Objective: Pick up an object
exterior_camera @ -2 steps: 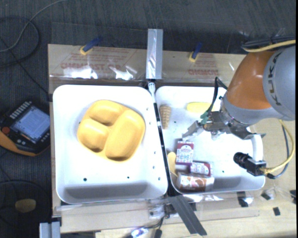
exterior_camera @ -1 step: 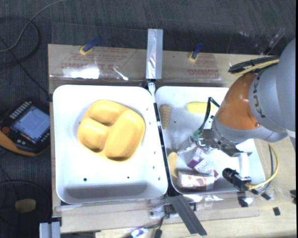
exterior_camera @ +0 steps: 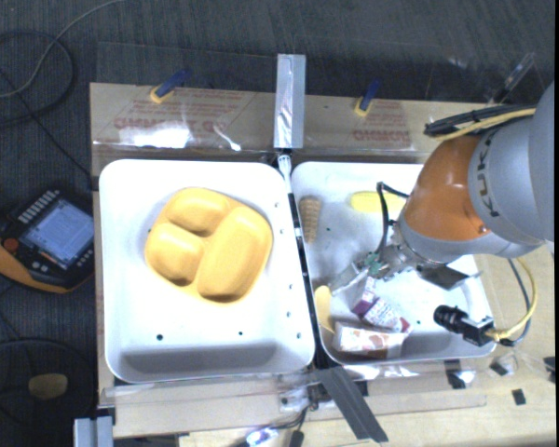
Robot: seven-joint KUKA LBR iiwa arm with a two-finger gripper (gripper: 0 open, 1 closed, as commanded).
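Dark carpet rings the desk (exterior_camera: 121,110), and the action sits in the right bin (exterior_camera: 401,177), lower right of the frame. A small pink-and-white packet (exterior_camera: 380,313) lies there beside a red-brown box (exterior_camera: 368,341). Pincer (exterior_camera: 374,266) hangs just above them; its grip I cannot tell. Best bet: centre over the packet, descend straight, avoid the box. Left bin (exterior_camera: 130,343) holds a yellow cushion (exterior_camera: 208,243).
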